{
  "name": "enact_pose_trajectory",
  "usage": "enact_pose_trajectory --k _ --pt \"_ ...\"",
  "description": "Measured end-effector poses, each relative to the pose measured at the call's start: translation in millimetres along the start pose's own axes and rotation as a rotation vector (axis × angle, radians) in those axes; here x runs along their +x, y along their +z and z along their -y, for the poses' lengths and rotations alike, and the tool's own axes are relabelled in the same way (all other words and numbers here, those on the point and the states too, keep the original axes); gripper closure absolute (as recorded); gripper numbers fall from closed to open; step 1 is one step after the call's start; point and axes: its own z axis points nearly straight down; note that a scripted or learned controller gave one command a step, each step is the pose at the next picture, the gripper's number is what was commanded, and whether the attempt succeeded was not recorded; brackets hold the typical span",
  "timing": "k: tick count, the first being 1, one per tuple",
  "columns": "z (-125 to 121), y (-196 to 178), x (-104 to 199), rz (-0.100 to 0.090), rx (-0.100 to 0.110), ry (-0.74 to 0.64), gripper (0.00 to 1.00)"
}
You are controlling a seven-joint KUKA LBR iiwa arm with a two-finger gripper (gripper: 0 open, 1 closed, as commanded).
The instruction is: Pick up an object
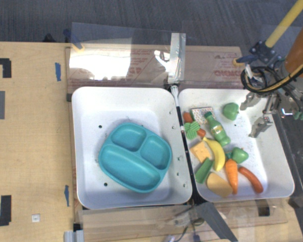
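Two white bins side by side on the surface: left bin (86, 105) holds a teal divided tray (135, 157), right bin (280, 180) a heap of toy food. Gripper (256, 116) hangs over the right bin's far right part, jaws apart with nothing between them. Green round fruit (231, 110) just left; banana (216, 153), carrot (232, 174), green bottle (216, 129) nearer centre.

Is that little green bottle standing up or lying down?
Lying down. The green bottle rests on its side in the right bin, its full length showing, cap toward the back, beside the banana.
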Motion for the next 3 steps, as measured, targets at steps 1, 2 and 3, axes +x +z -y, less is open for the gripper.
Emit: enact_pose_trajectory --k 1,2,3 --pt "-30 107 -24 0.004 0.001 -0.121 0.0" --pt "-70 109 -2 0.007 0.001 -0.03 0.0" --pt "-85 108 110 0.007 0.002 -0.163 0.0"
